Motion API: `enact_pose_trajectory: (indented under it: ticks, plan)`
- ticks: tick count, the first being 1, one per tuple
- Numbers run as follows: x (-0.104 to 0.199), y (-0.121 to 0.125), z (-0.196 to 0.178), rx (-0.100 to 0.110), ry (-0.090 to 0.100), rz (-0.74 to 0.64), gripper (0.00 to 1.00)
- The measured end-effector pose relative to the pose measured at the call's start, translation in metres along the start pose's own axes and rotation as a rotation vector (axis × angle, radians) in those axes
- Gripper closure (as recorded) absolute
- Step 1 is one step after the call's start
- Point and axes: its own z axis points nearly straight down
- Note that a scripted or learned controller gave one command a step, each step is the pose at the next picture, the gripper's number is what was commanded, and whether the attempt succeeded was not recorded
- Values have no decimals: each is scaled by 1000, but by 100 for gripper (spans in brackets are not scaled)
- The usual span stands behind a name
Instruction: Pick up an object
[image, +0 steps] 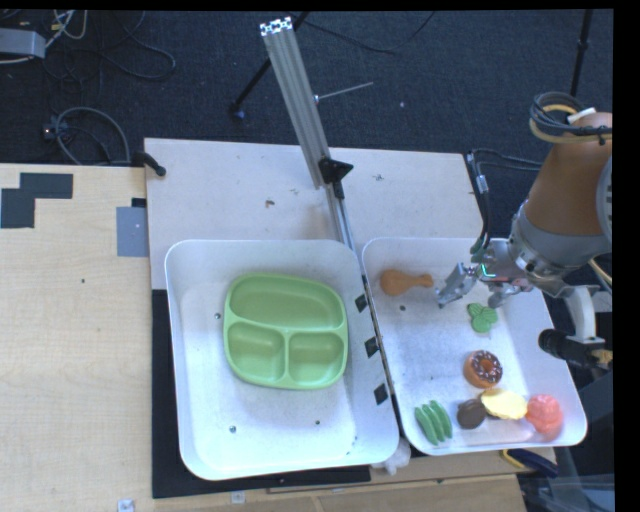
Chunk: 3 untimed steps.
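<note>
Grey arm (560, 245), orange band, black cables, silver end effector (478, 287)

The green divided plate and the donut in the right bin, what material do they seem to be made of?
Green divided plate: probably molded plastic, with an even matte color and smooth rounded compartment ridges.
Donut: likely toy plastic or rubber; its brown icing looks slightly glossy, but it is too small to be sure.
</note>
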Motion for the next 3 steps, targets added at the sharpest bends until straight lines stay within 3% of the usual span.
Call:
enact_pose_trajectory:
  ticks: [1, 2, 3]
  plan:
    - [0, -8, 62, 7, 1, 0, 0]
    - [0, -8, 114, 0, -1, 0, 0]
    - [-1, -9, 103, 1, 0, 6, 100]
